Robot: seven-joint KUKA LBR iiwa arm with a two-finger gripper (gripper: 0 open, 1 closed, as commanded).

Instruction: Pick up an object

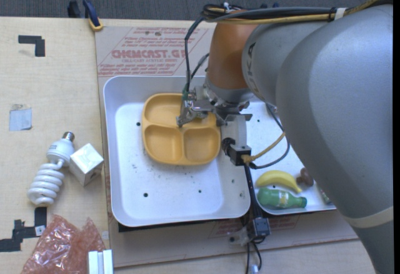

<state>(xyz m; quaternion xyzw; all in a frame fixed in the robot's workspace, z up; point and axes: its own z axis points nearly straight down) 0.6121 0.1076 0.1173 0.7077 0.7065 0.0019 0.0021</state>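
Note:
A yellow divided plate (177,135) lies in the upper middle of the left white bin (128,201). My gripper (200,112) hangs below the orange wrist band, low over the plate's right part near its dividing ridge. Whether it touches the plate cannot be made out. In the right bin a yellow banana (279,179) and a green bottle (282,199) lie side by side at the near edge, with a small brown item (305,175) just beyond them. The grey arm hides most of that bin.
Left of the bins, on the bench, lie a white spiral light bulb (49,172), a white cube (86,162) and a red mesh bag (62,246). Cables hang from the wrist down across the strip between the bins. A blue clamp (91,14) sits at the cardboard's far corner.

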